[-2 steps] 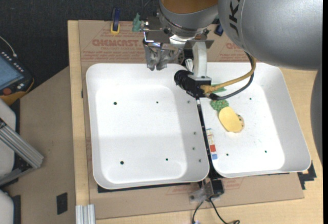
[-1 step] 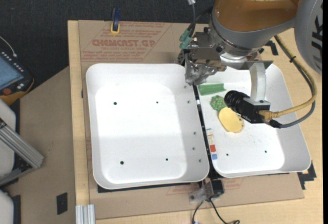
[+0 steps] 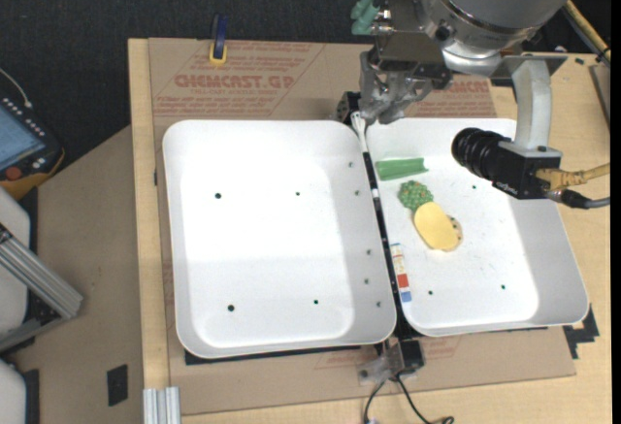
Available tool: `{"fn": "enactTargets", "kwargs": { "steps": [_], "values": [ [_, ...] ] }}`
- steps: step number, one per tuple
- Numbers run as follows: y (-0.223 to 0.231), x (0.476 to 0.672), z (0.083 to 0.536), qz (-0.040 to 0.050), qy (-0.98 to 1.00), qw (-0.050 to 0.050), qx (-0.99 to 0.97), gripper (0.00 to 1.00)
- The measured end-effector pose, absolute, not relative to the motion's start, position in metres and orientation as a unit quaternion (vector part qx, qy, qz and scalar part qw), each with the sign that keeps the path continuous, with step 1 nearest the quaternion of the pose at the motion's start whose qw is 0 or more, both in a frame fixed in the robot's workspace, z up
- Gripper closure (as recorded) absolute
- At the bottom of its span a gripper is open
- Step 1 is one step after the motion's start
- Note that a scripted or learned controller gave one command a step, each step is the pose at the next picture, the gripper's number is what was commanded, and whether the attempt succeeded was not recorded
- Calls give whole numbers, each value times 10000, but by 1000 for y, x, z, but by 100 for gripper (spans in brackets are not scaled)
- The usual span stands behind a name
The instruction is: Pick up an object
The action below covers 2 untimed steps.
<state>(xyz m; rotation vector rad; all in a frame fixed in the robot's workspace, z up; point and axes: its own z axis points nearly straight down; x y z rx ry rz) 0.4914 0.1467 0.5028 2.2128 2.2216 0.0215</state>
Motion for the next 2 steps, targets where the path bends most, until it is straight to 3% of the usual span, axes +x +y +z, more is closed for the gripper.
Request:
{"fn": "enactTargets", "kwargs": {
  "steps": [1, 2],
  "values": [
    [146, 492, 495, 0, 7074, 0, 7068, 0],
    [146, 492, 506, 15, 7077, 11, 7065, 100]
  ]
}}
